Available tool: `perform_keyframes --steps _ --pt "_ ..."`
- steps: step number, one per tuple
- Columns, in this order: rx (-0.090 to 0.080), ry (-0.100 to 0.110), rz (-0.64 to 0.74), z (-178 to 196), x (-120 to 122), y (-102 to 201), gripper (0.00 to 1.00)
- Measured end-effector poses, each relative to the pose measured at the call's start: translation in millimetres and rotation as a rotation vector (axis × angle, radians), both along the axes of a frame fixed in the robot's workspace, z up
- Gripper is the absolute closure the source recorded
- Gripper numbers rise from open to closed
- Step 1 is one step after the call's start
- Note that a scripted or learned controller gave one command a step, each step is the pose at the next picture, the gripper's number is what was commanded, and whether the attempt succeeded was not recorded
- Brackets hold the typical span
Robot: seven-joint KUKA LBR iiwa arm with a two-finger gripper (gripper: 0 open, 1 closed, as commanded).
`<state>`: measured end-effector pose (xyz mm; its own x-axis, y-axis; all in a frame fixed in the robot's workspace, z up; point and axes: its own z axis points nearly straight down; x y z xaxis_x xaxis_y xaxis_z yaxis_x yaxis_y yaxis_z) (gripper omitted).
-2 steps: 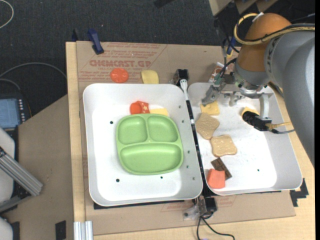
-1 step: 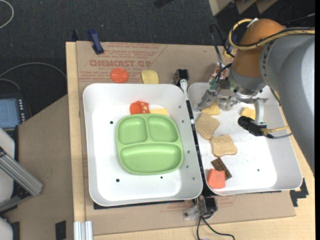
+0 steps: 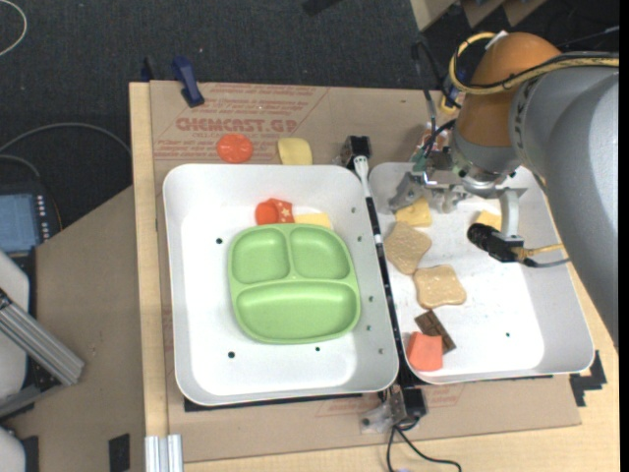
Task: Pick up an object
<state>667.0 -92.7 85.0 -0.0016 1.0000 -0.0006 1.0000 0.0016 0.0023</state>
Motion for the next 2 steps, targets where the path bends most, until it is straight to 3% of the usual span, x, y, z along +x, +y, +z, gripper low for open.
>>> perform_keyframes --steps 2 --pt "0.0 0.001 -0.001 0.1 -0.2 -0.2 0.0"
